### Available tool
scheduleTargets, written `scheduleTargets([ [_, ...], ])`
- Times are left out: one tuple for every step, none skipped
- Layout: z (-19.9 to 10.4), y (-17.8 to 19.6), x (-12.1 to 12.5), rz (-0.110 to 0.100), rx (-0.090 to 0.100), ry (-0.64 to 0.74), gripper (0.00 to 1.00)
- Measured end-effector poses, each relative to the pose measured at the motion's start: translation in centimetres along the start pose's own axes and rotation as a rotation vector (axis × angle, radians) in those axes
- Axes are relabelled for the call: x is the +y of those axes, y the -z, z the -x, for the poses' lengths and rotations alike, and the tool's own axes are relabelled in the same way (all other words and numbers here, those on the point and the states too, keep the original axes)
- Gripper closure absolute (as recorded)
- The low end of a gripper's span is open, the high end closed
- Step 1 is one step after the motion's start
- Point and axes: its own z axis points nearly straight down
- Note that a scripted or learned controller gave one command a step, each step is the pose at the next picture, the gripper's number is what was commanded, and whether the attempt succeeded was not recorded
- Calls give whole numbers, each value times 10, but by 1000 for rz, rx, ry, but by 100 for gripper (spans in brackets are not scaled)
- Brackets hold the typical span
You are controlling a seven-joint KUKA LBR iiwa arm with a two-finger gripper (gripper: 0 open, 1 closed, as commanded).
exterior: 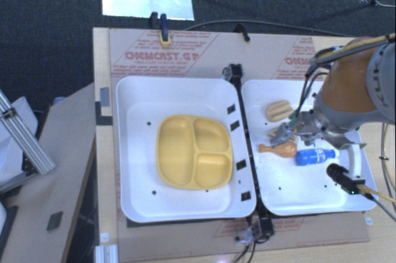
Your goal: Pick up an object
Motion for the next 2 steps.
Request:
scheduleTargets([
  [2,-60,-2,6,-1,1,0],
  [3,-48,-2,7,-2,0,100],
])
